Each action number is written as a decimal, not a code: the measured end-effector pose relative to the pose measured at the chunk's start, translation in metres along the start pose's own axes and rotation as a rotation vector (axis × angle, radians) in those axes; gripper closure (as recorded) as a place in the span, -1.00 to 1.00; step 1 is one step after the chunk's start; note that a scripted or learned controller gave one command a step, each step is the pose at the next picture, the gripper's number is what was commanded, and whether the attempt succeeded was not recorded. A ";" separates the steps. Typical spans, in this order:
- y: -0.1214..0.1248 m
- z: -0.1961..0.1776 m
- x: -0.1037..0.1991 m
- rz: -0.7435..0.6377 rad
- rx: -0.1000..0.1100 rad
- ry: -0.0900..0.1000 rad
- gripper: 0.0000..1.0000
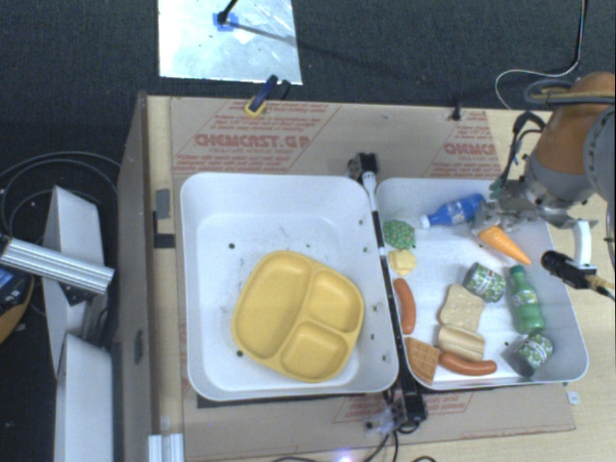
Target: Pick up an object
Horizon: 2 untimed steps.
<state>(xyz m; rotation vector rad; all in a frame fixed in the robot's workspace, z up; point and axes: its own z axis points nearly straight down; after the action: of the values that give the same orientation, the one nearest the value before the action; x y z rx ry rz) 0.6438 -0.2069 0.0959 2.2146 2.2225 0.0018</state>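
Jaws cannot be read from this slant: the gripper [507,210] hangs low at the far right corner of the right bin [577,354], among the toys.

Its tip seems to sit between the blue bottle [452,211] and the orange carrot [503,243], close to both, though contact is unclear. Nearer the front lie a green bottle [526,299], two small cans [484,282] [531,350], a slice of toast [460,308] and a sausage [467,364]. A yellow divided plate [298,315] rests in the left bin [207,258].
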 end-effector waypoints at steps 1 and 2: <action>-0.032 -0.058 0.034 0.000 -0.001 0.001 1.00; -0.058 -0.110 0.079 -0.001 0.000 0.002 1.00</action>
<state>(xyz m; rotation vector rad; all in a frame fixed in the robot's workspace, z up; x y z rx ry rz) 0.5851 -0.1279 0.2056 2.2151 2.2244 0.0044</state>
